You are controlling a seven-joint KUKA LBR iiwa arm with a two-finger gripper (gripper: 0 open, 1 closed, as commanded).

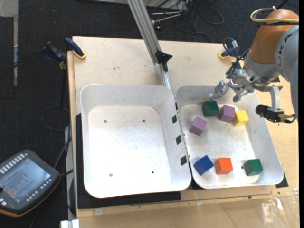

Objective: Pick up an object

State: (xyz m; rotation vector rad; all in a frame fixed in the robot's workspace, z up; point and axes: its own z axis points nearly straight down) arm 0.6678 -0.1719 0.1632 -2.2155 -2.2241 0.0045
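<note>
Overhead, a pale wooden bench stands on dark carpet, with cables trailing behind it and blue clamps on its back corners. A slanted metal pole reaches down between two white bins. The left bin sits beside the right bin, which holds seven blocks: a dark green block, two purple, one yellow, one blue, one orange, another green. The gripper hangs spread wide, nothing between its fingers, over the right bin's back edge near the dark green block. A handheld controller lies at the lower left.
</note>
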